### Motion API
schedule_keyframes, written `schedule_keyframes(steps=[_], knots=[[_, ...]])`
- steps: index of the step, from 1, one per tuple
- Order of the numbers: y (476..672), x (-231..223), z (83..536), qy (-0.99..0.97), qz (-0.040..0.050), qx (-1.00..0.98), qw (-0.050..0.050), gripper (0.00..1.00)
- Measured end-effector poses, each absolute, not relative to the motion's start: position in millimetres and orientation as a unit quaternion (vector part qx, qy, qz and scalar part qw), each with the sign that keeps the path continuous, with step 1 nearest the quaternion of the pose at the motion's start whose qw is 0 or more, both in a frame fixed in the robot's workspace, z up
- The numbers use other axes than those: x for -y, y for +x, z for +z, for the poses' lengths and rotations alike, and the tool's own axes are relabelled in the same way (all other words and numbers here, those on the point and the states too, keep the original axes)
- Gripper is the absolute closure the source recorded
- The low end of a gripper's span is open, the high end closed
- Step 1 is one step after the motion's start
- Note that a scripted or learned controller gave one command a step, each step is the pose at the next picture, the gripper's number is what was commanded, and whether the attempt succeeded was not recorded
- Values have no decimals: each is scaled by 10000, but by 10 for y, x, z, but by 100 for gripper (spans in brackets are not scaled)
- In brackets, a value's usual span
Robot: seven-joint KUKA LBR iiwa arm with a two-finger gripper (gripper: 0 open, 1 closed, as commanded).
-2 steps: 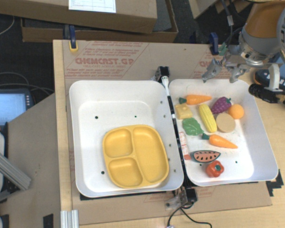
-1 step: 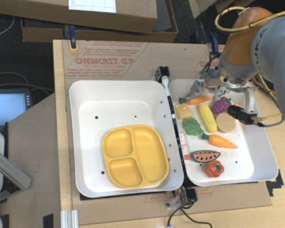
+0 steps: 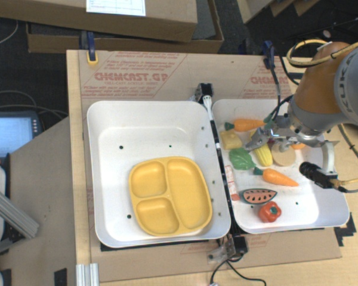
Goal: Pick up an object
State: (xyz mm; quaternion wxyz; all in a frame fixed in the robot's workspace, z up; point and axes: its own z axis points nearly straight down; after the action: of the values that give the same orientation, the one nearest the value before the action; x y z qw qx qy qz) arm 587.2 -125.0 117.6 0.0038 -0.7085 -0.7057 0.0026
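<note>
my tool (image 3: 259,143) low in right bin (image 3: 322,216), just above toy corn (image 3: 264,155) | grip state: cannot tell | yellow divided plate (image 3: 170,195) in left bin (image 3: 104,159)

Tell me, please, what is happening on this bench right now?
A grey robot arm reaches in from the right, with its gripper low over a pile of toy food in the right bin. Right under it sit a corn cob, a green leaf and a yellow block, with carrots, a watermelon slice and a tomato nearby. Nothing looks lifted yet. The left bin holds a yellow divided tray.
</note>
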Motion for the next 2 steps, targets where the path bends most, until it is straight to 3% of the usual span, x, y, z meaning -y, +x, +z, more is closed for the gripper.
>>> schedule_keyframes(steps=[1,2], knots=[[6030,1395,831,-7073,0,7069,-5,0],[5827,1210,847,-7074,6,7069,20,0]])
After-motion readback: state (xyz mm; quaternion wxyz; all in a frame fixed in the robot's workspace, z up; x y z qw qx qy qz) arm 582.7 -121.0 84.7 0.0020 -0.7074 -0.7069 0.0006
